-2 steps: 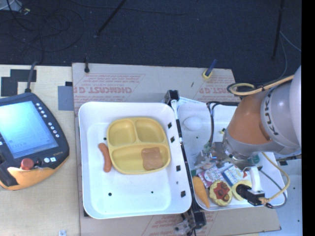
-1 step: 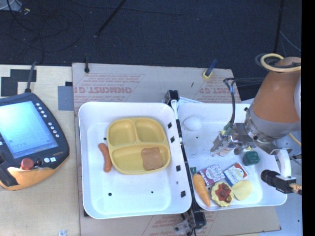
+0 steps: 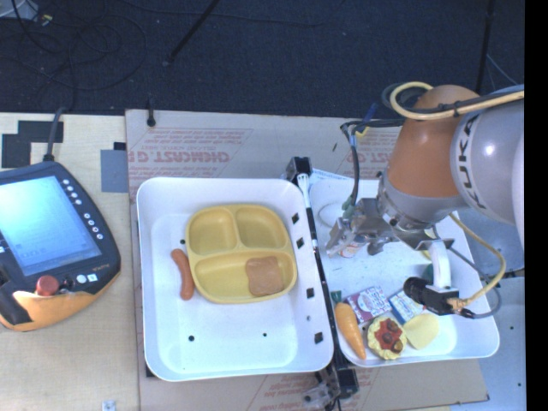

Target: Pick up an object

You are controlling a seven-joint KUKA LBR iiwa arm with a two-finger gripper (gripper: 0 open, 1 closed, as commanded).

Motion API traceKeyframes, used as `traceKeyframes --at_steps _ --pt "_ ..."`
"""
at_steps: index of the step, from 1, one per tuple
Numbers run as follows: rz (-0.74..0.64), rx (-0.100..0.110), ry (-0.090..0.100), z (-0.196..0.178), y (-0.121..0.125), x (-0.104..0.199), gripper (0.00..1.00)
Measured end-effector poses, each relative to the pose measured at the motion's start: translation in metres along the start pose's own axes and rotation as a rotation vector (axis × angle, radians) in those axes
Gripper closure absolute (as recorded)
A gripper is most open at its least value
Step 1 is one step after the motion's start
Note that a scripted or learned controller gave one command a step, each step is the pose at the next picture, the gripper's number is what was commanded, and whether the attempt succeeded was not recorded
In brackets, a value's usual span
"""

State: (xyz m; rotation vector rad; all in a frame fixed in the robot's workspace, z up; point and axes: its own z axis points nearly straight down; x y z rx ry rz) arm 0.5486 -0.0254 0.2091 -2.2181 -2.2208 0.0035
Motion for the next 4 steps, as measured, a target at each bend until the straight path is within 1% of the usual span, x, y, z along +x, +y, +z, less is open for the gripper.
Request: traceKeyframes --at_steps 1,2,3,4 --pt "0.0 0.0 0.0 -0.022 0.005 0.015 1.0" --pt "0.0 0.0 -0.001 -0.005 0.022 0.055 1.0" --pt "0.001 0.001 -0.001 -0.002 0.018 0.052 1.0" --pt "0.003 0.002 -0.001 0.022 0.028 0.017 1.0"
